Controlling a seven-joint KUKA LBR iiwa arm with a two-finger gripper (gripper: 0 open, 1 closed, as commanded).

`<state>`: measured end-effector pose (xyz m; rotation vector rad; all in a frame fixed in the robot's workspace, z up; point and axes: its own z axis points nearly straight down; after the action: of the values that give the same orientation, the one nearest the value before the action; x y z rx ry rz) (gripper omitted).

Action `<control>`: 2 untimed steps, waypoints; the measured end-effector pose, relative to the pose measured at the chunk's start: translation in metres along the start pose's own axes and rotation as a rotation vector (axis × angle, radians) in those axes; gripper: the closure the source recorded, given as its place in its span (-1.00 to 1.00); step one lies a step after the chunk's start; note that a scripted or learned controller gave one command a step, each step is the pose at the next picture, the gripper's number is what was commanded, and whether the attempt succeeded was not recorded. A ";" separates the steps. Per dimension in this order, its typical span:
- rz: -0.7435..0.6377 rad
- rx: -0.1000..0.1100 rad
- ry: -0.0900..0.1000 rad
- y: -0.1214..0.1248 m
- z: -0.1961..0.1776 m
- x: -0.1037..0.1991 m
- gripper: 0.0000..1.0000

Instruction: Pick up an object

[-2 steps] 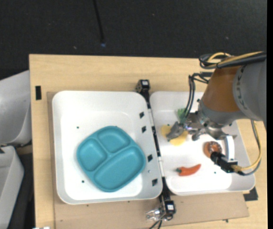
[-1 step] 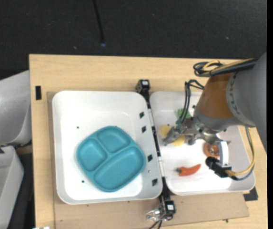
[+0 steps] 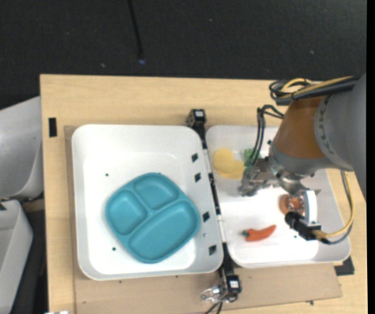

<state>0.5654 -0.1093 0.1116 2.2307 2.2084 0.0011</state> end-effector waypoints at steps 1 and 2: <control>-0.015 -0.003 0.000 0.001 -0.047 0.007 1.00; -0.012 -0.005 -0.001 0.008 -0.105 -0.003 1.00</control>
<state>0.5732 -0.1125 0.2164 2.2146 2.2185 0.0057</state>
